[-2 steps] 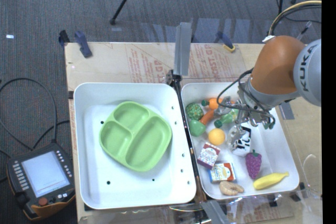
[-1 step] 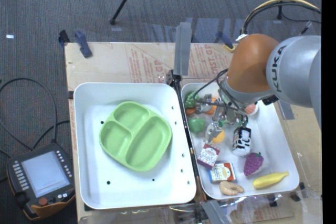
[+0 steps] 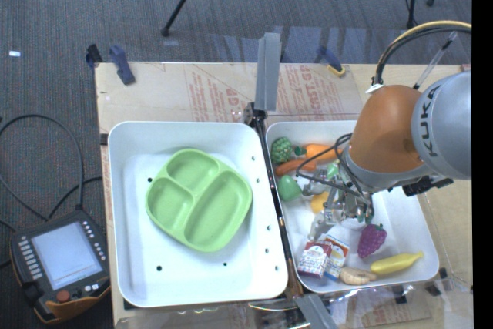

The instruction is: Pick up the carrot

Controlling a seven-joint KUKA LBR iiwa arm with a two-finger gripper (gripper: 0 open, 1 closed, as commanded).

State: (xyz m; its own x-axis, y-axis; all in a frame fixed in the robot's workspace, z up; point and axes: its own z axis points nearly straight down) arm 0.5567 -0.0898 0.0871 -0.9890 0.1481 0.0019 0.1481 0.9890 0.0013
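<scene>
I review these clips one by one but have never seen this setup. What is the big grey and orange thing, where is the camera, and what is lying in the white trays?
The grey and orange shape is a robot arm reaching in from the right. Its two-finger gripper hangs over the right bin. The single camera is fixed above the bench and looks down at a slant on both bins.

The left bin holds a green divided plate. The right bin holds toy food: the carrot near the back, partly under the arm, a green bumpy piece, a smooth green piece, purple grapes, a banana, a small carton and a tan piece.

Nothing can be seen between the gripper's fingers. The carrot lies apart from it, so it is not yet picked up.
</scene>
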